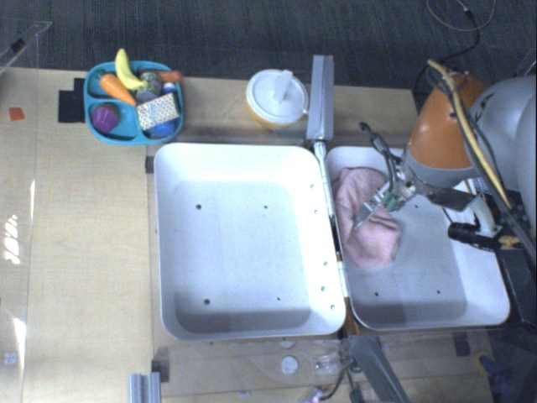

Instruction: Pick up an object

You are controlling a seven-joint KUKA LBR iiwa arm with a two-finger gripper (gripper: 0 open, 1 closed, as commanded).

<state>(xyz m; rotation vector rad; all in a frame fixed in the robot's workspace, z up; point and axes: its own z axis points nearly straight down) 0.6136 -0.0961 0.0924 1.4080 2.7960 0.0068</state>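
Note:
A crumpled pink cloth (pixel 366 218) lies in the right bin (pixel 436 300), against its left wall. My gripper (pixel 375 207) is down on the cloth's upper right part, reaching in from the right under the orange-banded wrist. Its thin fingers (pixel 366 217) touch the fabric. The view is too small to tell whether cloth is pinched between them.
The left bin (pixel 243 309) sits beside the right one, a metal divider (pixel 320 99) between them at the back. A blue tray (pixel 94 131) of toy food stands at the back left, and a white-lidded yellow cup (pixel 276 97) behind the left bin. Cables run along the right.

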